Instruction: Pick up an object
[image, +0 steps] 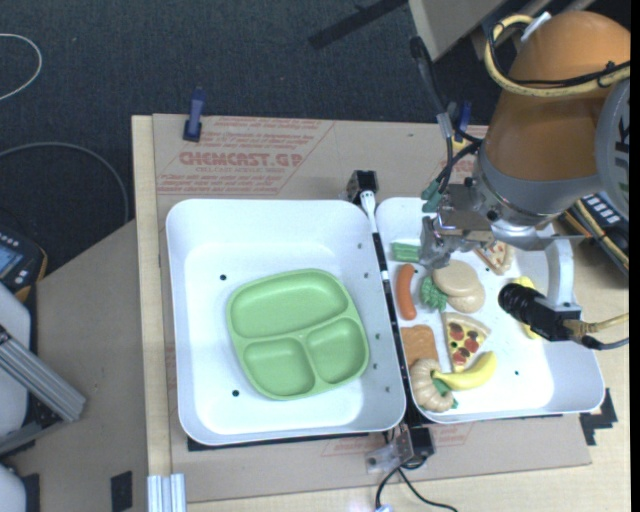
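My gripper hangs low over the back part of the right bin. Just beneath and in front of it lie a beige bun-shaped toy and a green leafy piece. A small green block sits to the gripper's left, with an orange sausage in front of it along the bin's left wall. Nothing can be seen lifted by the gripper.
Further forward in the right bin are a pizza slice, a banana, a brown toast piece and a pale round toy. A cracker-like piece lies behind the bun. The left bin holds a green divided plate.
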